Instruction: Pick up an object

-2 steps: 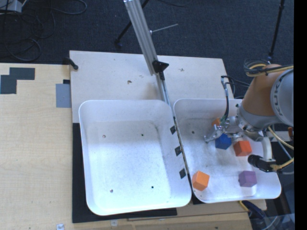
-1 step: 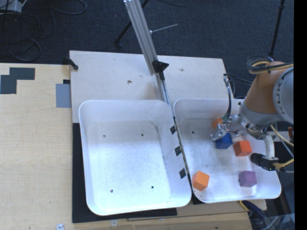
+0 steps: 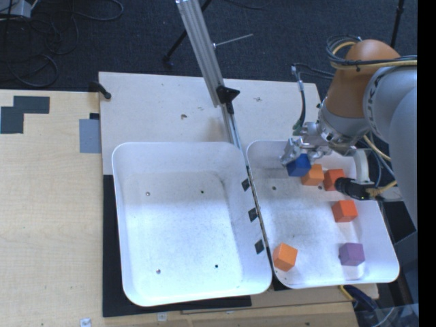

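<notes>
You had the bench [image 3: 170, 107] under the slanted camera, with the left bin [image 3: 177, 223] toward nine o'clock and the right bin [image 3: 313, 251] toward three o'clock, touching along their shared edge; the grey arm [image 3: 388, 107] came in from three o'clock, its orange band [image 3: 357, 80] sitting above the wrist; a grey aluminium rail [image 3: 204, 60] slanted up from the bins' junction toward twelve o'clock.

Inside the right bin, the gripper [image 3: 300, 157] hung over the twelve o'clock corner, right at a blue block [image 3: 298, 166]; whether its pincer was spread or pinching that block, you could not tell from this angle, because the wrist covered the tips.

Just beside the blue block toward three o'clock lay an orange block [image 3: 313, 176] and a red-orange one [image 3: 334, 179], close enough to crowd the grasp; another orange block [image 3: 344, 210] sat further toward five o'clock; a purple block [image 3: 351, 254] rested near the bin's five o'clock corner, and an orange cube [image 3: 285, 256] lay at seven o'clock by the rim.

The step in hand looked like the grasp on the blue block; the next move would call for a firm close and a straight lift, clear of the orange neighbour; a glancing contact could knock it aside.
</notes>
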You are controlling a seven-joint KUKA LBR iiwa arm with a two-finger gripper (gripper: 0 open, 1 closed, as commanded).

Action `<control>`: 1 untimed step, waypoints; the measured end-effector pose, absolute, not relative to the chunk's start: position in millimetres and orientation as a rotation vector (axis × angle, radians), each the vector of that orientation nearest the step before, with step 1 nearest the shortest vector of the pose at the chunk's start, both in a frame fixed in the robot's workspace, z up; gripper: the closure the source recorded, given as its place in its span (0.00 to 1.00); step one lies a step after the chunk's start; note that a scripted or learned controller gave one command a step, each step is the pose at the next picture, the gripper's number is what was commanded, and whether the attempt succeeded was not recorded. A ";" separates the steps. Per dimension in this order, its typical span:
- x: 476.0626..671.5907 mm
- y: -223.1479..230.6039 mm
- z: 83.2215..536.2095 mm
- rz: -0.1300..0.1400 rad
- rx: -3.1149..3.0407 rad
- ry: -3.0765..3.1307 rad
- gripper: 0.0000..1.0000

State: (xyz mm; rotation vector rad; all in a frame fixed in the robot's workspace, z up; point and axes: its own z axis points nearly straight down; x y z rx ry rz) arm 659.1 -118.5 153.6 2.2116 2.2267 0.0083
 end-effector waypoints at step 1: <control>658.0 -44.7 192.8 0.005 2.214 2.229 1.00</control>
